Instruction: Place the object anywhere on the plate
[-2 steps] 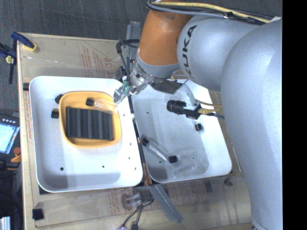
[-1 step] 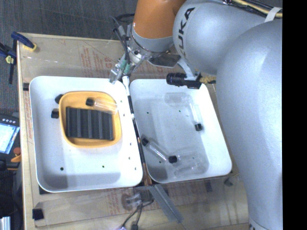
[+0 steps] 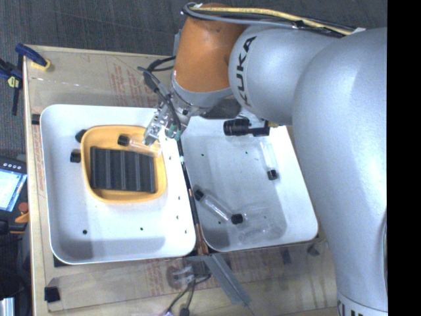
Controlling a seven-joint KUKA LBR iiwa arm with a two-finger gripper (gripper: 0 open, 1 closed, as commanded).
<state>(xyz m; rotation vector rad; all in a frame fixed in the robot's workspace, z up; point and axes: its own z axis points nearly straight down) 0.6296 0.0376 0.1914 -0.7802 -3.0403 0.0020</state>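
The bulky grey arm (image 3: 316, 110) bears black KUKA lettering (image 3: 245, 68), an orange band (image 3: 204, 51) and black-and-yellow cables (image 3: 276, 15).

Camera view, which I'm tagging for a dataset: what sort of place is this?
Probably a robotics lab bench, not a kitchen: a grey KUKA arm reaches over two shallow white plastic bins, and a blue clamp grips the wooden bench board.

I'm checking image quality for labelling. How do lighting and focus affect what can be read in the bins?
Camera view: even light, soft shadow inside the left bin near edge; the clear tubes in the right bin nearly vanish against white; the gripper over the yellow plate looks soft and small.
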